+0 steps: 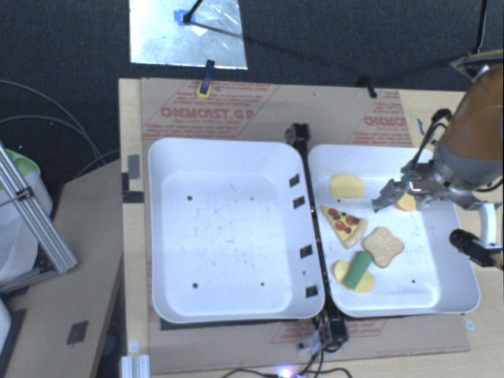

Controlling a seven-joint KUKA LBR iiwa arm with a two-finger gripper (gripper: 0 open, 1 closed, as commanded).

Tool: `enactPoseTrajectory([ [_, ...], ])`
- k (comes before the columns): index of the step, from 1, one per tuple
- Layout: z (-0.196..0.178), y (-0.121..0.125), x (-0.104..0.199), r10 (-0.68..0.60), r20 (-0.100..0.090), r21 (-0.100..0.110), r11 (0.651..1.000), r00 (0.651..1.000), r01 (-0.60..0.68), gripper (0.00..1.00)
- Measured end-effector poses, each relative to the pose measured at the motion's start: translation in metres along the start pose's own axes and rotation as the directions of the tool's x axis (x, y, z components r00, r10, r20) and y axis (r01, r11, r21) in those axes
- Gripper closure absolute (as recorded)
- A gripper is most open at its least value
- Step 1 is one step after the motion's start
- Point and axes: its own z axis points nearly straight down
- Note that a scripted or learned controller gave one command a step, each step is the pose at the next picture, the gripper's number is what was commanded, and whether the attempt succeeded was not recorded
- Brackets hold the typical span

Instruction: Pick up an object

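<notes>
The right bin holds several toy foods: a pale yellow oval piece, a pizza slice, a slice of toast, a green cylinder lying across a yellow disc, and a small yellow piece. My gripper hangs low over the upper middle of this bin, right beside the small yellow piece and to the right of the oval piece. Its fingers point left and look spread apart, with nothing between them.
The left bin sits beside the right one, joined by a black hinge strip. Both rest on a cardboard sheet. A metal plate lies behind the bench, and an aluminium frame stands at the left.
</notes>
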Motion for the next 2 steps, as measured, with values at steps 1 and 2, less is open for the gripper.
enactPoseTrajectory([
  [1,0.032,-0.076,0.044,0.001,-0.004,0.009,1.0,1.0,-0.001,0.0],
  [2,0.098,-0.018,0.046,-0.004,0.001,-0.003,1.0,1.0,0.004,0.0],
])
